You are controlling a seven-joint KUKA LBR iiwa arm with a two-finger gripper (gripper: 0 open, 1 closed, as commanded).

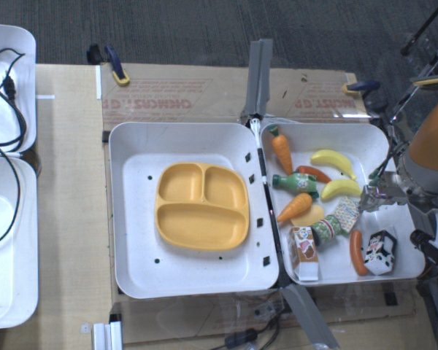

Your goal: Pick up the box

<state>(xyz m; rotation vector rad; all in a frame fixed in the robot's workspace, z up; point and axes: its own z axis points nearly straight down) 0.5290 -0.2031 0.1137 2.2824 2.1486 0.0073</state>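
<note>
The box (304, 252), a small brown and white carton, lies flat at the front left of the right bin (328, 126), against the wall between the two bins. My gripper (370, 196) hangs over the right side of that bin, just right of the lower banana (341, 188) and above a black-and-white cow-print carton (380, 252). The gripper stands well to the right of the box and further back, apart from it. Nothing shows in its grasp.
The right bin also holds two carrots (281, 152), a second banana (332, 162), a green bottle (294, 184), a red pepper (314, 173), a green can (325, 229), a patterned packet (345, 214) and a sausage (358, 252). The left bin (131, 217) holds a yellow divided plate (201, 205).
</note>
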